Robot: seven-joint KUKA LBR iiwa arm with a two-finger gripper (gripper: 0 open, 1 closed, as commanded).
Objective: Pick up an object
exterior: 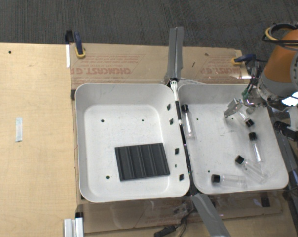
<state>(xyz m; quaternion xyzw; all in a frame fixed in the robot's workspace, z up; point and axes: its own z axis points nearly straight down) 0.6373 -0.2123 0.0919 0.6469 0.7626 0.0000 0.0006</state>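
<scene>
Several clear tubes with black caps lie in the right bin [208, 147]. One tube [187, 121] runs along the bin's left wall. Another tube [255, 146] lies at the right, a third [249, 167] below it, and a further tube [229, 180] near the front wall. My gripper [238, 110] hangs low over the bin's far right corner, just above and left of a black cap [248, 123]. I see nothing held in it.
The left bin [90, 132] holds a black ribbed tray [141, 161] toward its front. A grey divider post [175, 53] rises between the bins at the back. Blue clamps [78, 42] hold the cardboard at the rear.
</scene>
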